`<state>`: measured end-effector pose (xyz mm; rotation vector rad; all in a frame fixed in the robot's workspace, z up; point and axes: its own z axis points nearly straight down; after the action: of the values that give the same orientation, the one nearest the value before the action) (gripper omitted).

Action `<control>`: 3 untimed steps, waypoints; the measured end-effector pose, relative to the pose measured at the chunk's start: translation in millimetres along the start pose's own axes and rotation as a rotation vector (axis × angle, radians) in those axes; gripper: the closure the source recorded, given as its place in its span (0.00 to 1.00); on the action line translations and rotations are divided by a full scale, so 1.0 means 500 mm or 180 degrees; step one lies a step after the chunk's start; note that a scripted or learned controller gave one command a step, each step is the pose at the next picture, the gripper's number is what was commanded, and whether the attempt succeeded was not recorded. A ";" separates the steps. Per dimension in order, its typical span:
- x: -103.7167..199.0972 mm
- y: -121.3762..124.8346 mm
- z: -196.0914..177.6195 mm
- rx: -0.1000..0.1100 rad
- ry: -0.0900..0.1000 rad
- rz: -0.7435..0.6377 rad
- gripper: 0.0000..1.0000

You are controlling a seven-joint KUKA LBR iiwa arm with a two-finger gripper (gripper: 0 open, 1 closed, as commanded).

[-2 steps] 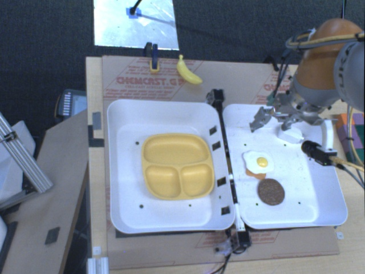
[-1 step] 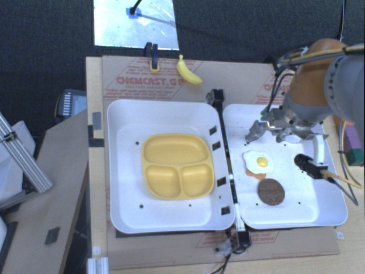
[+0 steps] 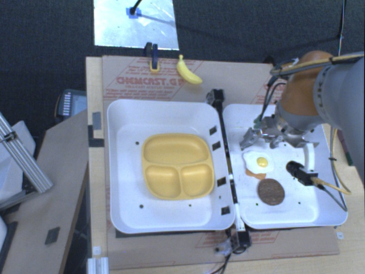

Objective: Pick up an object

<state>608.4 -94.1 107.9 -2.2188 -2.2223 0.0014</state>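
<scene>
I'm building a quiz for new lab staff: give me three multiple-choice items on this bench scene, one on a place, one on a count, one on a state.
1. Where does the banana lie?
A. left bin
B. right bin
C. on the cardboard behind the bins

2. How many compartments has the yellow tray?
A. two
B. three
C. five

3. How is the fried egg placed?
A. lying flat in the right bin
B. lifted by the arm
C. on the yellow tray

Answers: 1 C, it lies beyond the bin rims; 2 B, one wide and two small; 3 A, it rests beside the brown patty.
</scene>
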 end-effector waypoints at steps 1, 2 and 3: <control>0.001 0.001 0.048 -0.0004 -0.0001 0.0001 0.00; 0.000 0.003 0.024 -0.0015 -0.0003 0.0002 1.00; -0.019 0.005 -0.075 -0.0024 -0.0005 0.0006 1.00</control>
<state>610.9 -103.6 145.4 -2.2254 -2.2246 -0.0053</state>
